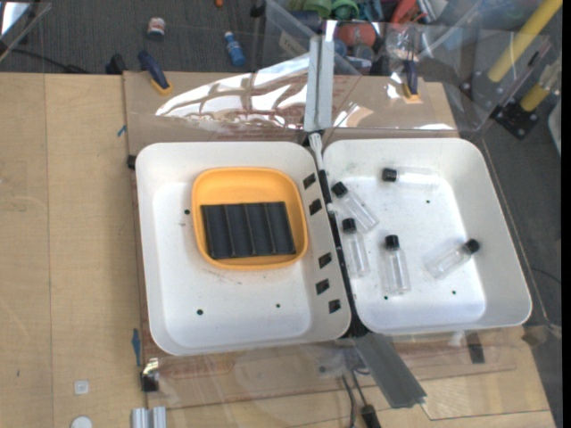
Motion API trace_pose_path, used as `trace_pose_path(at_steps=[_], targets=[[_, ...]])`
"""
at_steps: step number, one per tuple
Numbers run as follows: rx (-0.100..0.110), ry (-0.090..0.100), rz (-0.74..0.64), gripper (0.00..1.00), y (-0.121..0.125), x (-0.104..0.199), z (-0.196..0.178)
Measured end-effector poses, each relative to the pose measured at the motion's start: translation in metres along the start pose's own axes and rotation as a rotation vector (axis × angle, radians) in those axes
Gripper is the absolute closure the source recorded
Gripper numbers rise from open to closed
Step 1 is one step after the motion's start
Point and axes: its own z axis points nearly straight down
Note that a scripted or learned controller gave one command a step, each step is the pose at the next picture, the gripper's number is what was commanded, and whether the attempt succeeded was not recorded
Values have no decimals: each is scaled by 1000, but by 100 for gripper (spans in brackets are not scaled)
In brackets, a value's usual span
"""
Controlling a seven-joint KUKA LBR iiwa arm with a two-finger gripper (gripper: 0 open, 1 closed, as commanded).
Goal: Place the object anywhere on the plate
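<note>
An orange plate [249,217] with a black ridged insert [247,230] rests in the left white bin [178,310], toward its back middle. Several small clear vials with black caps lie scattered in the right white bin [500,301]. One vial [409,177] lies near the back. Two more, a slanted vial [354,207] and an upright-pointing vial [355,250], lie close to the divider. Another vial [394,268] lies in the middle, and one vial [451,257] lies tilted toward the right wall.
A metal post [318,78] rises behind the seam between the bins, and black tabs [323,259] line that seam. A clear tub of colourful toys [375,7] stands behind the bench. Wooden benchtop [62,239] stretches to the left.
</note>
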Motion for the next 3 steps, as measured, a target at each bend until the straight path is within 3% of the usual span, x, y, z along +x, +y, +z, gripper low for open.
trace_pose_path(at_steps=[3], targets=[[-8, -28, 1, 100, 2, -7, -33]])
